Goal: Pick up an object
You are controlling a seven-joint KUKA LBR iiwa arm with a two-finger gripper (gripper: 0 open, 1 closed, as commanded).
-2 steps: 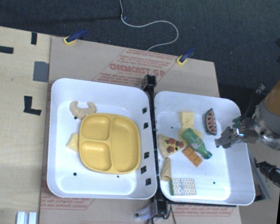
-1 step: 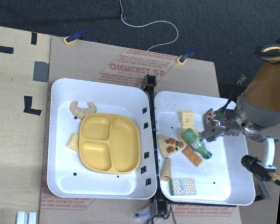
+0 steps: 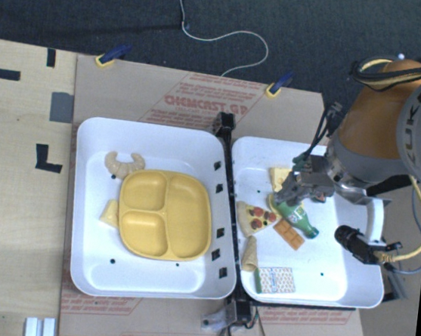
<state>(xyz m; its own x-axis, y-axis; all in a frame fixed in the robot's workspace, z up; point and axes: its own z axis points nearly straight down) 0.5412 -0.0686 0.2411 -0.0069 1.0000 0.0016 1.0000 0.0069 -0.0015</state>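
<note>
Tabletop (image 3: 11, 177): we see bare wood at its left edge, and a cardboard sheet (image 3: 196, 97) under both bins.
Left bin (image 3: 81, 258): a yellow divided plate (image 3: 165, 214) fills its middle, leaving open white floor along the near edge.
Right bin (image 3: 348, 290): its near right corner lies bare; things crowd the left half by the shared wall.
Arm (image 3: 383, 124): we find it reaching from the right, wrist bent down over the right bin.
Jaws (image 3: 292, 200): low, over a green bottle (image 3: 299, 218); open or closed, we cannot tell.
Bottle: mid-bin, beside an orange cracker (image 3: 288, 234).
Writing: red cardboard print, unreadable.
</note>
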